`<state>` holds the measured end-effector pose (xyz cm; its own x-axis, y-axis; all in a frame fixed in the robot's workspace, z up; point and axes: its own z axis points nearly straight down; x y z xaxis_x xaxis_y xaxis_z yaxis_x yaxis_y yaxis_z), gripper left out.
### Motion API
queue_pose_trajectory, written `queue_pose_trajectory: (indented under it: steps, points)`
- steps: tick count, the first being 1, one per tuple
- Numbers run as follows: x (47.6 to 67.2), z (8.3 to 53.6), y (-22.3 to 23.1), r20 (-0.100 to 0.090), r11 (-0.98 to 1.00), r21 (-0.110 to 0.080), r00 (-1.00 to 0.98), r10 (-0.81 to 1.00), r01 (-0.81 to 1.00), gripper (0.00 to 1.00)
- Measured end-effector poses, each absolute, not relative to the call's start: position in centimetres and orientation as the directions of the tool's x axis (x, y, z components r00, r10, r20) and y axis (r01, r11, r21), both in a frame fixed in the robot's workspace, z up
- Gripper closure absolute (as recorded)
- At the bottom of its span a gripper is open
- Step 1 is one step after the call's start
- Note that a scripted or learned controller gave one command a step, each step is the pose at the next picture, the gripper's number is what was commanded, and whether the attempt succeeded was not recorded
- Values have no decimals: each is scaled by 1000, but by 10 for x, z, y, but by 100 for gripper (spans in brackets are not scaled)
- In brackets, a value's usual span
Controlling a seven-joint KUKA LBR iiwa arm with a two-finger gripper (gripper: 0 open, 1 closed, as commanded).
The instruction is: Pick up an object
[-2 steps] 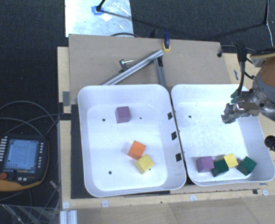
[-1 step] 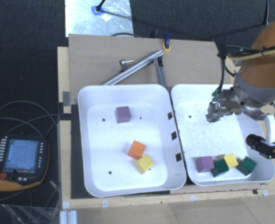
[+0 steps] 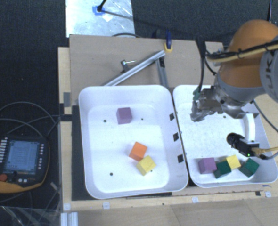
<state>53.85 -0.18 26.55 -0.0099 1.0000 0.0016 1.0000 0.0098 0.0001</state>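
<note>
Metal two-finger gripper [image 3: 199, 111] hanging over upper left part of right shallow white bin [image 3: 271, 175]; jaw state impossible to tell. Purple cube [image 3: 207, 165] near front wall.

A black and orange control pad [image 3: 17, 164] w/ a screen lies on the dark floor, left of the bench. A shiny sheet [image 3: 99, 9] w/ blue tape lies past the bench's far edge. A metal bar [image 3: 135, 67] lies tilted on the bench's far part, beside a yellow clamp [image 3: 167, 44].

Seven blocks sit in two bins [image 3: 87, 102]: two purple [image 3: 124, 115], two yellow [image 3: 146, 165], two green [image 3: 222, 169], one orange [image 3: 138, 150].
</note>
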Motion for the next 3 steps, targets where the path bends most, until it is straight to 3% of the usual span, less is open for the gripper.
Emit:
queue_pose_trajectory:
  steps: [2, 3]
  points:
    - [556, 250, 99, 3, 11, 2, -11, 1000, 1000, 100]
    - [556, 250, 95, 0, 6, 1, -6, 1000, 1000, 0]
